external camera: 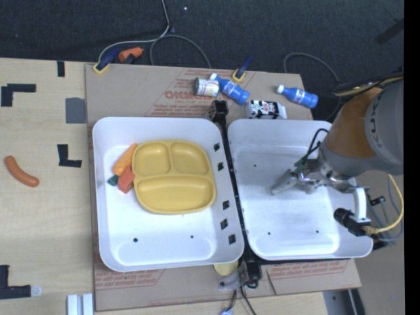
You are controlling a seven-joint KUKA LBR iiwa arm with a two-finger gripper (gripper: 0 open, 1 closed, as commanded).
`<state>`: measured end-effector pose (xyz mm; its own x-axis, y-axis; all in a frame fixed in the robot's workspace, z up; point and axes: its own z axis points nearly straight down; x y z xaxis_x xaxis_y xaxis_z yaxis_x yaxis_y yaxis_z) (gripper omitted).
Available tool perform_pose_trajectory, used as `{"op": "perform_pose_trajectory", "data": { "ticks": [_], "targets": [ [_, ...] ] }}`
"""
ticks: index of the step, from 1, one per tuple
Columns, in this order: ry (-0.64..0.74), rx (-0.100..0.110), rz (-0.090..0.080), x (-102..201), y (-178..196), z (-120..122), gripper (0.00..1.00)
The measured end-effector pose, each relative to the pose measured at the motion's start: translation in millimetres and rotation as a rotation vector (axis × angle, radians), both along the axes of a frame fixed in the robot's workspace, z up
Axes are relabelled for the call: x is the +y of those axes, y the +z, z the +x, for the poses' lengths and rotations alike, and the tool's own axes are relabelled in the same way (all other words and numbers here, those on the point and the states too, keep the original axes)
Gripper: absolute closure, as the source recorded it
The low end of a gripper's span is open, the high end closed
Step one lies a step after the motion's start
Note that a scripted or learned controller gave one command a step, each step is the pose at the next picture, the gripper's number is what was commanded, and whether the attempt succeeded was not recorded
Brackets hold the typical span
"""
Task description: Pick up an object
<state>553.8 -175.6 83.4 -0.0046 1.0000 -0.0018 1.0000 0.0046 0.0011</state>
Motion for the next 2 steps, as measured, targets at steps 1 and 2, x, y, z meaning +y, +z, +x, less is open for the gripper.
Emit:
{"op": "perform_pose_trajectory", "data": {
  "ticks": [1, 2],
  "targets": [
    [0.002, -0.006, 0.0, 83.2, 3.4, 12.5, 0.0],
    [-0.002, -0.004, 0.0, 76.0, 2.5, 83.4, 0.0]
  ]
}}
